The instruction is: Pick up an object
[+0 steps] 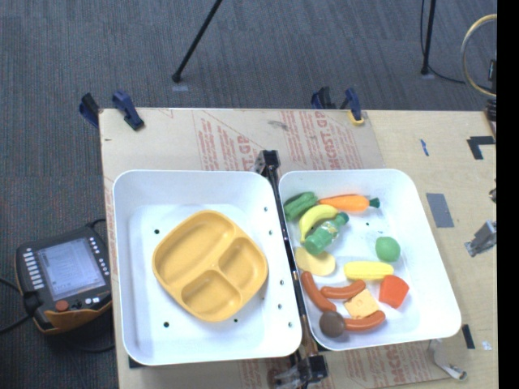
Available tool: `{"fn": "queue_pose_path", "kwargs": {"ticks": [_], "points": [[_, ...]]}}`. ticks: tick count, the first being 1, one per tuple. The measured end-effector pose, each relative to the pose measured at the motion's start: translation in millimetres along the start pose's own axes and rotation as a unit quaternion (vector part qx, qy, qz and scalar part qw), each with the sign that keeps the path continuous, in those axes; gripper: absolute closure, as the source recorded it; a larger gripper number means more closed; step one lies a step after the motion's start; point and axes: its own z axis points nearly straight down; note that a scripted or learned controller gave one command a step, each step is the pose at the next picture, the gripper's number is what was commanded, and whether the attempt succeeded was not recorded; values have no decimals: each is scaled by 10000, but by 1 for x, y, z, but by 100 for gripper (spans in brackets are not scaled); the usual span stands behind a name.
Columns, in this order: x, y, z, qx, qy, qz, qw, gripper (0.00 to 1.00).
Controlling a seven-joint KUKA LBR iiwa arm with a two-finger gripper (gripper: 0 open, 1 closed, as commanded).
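Observation:
The right white bin [422,217] holds several toy foods. An orange carrot [349,203] and a green cucumber [300,203] lie at its far side, with a yellow banana [318,215] and a small green bottle [326,233] just below them. A green ball [388,249], a yellow corn-like piece [368,270] and a red-orange wedge [394,291] sit toward the right. Red sausages [318,292], a cheese piece [362,305] and a brown ball [331,323] crowd the near left corner. The left white bin [134,217] bears a yellow divided plate [210,263].
The bins stand side by side on a cardboard-covered bench [243,140] held by blue clamps [127,108]. A teach pendant [61,278] lies on the floor at the left. Tripod legs [199,35] stand behind the bench.

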Motion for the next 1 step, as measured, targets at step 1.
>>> {"fn": "queue_pose_path", "kwargs": {"ticks": [1], "points": [[0, -1, -8, -7, -27, 49, 10000, 100]]}}
